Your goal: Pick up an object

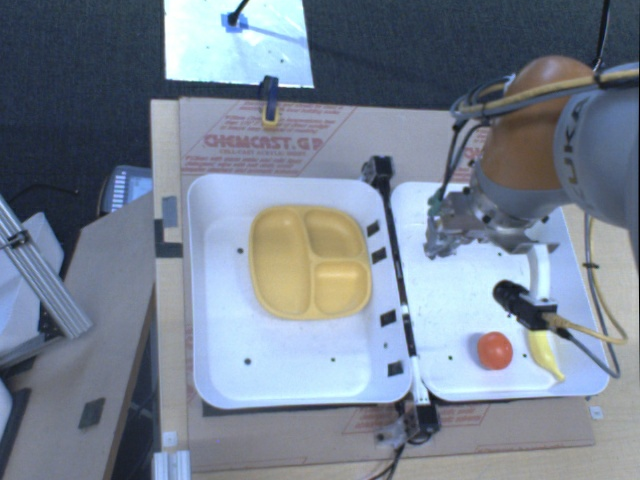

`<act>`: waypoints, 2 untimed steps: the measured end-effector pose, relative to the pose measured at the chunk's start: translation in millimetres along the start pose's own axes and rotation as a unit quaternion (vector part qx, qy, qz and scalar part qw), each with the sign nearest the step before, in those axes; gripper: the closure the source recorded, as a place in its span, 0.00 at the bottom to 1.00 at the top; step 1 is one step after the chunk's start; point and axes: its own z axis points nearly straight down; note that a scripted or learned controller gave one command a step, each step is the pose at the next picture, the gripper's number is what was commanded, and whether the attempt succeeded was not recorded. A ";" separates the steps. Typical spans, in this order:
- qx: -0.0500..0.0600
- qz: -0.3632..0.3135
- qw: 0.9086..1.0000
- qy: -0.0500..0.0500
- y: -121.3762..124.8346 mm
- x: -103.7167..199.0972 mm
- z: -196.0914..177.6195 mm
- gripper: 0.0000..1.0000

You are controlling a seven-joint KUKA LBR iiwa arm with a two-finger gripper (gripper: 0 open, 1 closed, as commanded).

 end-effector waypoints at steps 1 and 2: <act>-0.001 0.000 1.000 0.000 18.4 57.3 -1.6 1.00; 0.000 0.000 1.000 0.000 23.8 113.1 7.4 1.00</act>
